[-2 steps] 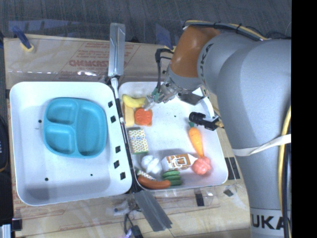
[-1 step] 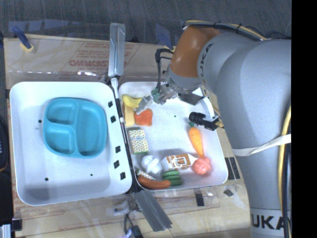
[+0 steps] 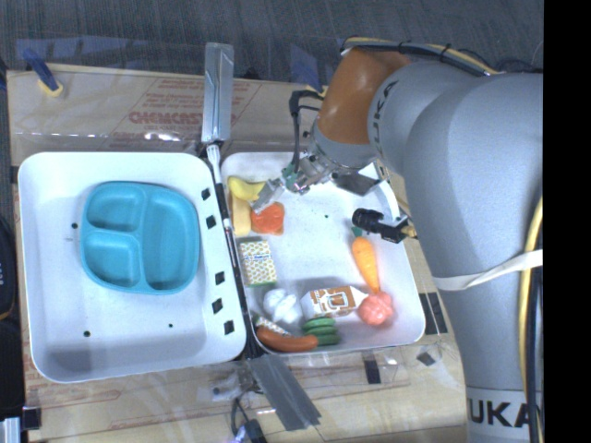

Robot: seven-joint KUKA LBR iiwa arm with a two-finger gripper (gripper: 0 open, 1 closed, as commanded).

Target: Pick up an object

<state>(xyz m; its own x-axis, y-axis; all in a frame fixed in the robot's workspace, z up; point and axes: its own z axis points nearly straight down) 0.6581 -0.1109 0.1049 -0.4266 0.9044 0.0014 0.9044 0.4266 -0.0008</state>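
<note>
My gripper (image 3: pixel 275 190) hangs low over the upper left part of the right bin (image 3: pixel 323 238), reaching in from the right. Its tip is just above a red-orange toy (image 3: pixel 269 218) and right beside a yellow banana (image 3: pixel 243 188). A pale yellow block (image 3: pixel 241 216) lies below the banana against the bin's left wall. I see nothing lifted off the bin floor.
The right bin also holds a checkered packet (image 3: pixel 258 261), a carrot (image 3: pixel 367 261), a pink fruit (image 3: pixel 376 310), a small carton (image 3: pixel 332 300), a white lump (image 3: pixel 280 305), a green piece (image 3: pixel 320 329) and a sausage (image 3: pixel 286 341). A blue divided plate (image 3: pixel 140 236) lies in the left bin (image 3: pixel 55 340).
</note>
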